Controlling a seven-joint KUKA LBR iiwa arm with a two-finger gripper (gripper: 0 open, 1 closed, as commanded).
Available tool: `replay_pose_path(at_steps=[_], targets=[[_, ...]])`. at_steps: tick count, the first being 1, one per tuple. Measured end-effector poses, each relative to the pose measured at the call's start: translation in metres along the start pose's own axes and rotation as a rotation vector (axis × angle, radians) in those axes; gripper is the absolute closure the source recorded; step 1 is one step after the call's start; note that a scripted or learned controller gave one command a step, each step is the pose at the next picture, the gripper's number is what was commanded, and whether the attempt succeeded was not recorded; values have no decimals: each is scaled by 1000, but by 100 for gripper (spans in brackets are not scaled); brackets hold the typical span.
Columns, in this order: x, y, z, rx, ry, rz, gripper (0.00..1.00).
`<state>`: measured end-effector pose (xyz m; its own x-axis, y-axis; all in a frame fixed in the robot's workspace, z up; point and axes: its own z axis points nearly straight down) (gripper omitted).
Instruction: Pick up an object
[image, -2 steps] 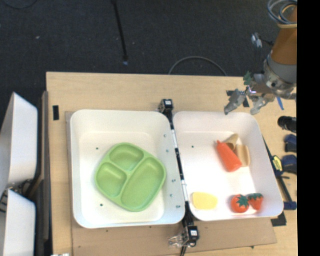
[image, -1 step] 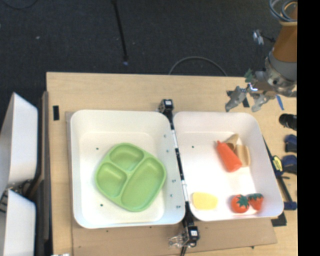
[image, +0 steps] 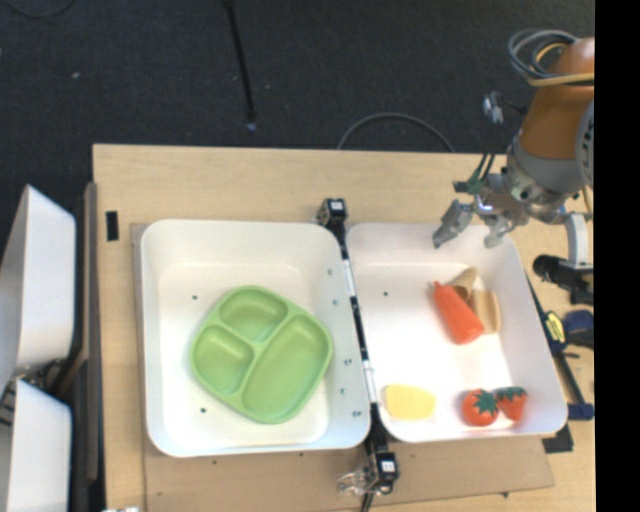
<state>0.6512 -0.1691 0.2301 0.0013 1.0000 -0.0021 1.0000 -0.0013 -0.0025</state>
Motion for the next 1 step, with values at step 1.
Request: replay_pose_path(at_steps=[1], targets=[[6, 1, 60, 2, 0, -3, 0]])
